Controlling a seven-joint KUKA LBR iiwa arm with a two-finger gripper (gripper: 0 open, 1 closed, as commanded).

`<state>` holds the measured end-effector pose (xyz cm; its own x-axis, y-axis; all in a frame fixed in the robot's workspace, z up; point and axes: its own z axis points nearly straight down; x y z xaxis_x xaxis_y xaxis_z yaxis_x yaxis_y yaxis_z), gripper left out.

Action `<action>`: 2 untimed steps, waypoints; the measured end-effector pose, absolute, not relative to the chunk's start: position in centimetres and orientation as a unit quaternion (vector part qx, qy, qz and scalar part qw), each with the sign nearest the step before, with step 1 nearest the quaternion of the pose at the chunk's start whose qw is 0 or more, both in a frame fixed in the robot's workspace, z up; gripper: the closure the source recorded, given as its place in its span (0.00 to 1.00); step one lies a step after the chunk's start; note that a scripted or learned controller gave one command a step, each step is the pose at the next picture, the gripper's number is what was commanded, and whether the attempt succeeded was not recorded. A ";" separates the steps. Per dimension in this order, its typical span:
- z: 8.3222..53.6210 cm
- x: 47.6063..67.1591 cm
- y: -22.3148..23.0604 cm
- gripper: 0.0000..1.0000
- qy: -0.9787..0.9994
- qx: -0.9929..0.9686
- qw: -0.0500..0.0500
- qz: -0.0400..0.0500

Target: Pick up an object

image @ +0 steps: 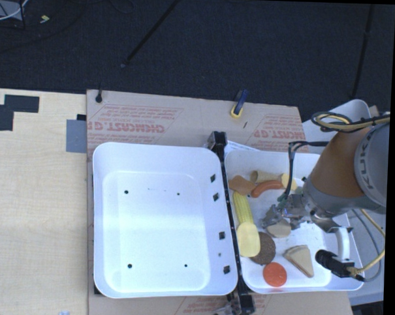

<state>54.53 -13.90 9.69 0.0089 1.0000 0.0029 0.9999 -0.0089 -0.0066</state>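
Two shallow white plastic bins sit side by side on the cardboard-covered bench: the left bin (111, 182) and the right bin (323, 283), which holds every loose object you can count here. You see one long yellow corn cob (241, 206) lying along that bin's left wall, one pale yellow rounded block (248, 239) touching its lower end, one dark brown disc (265, 248) just beside that block, one small orange-red disc (275, 274) below it, one tan wedge (301, 259) to the right, and one orange sausage-shaped piece (267, 186) beside one brown curved piece (244, 185) near the far wall. The grey arm's gripper (281, 216) is down among these items, over a pale cream lump (279, 230); you cannot tell how far the fingers are parted, nor whether anything lies between them.
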 end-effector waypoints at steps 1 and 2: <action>19.4 57.1 -7.0 1.00 -0.710 -0.704 -0.002 -0.003; 18.7 53.2 -2.1 1.00 -0.708 -0.706 0.004 0.002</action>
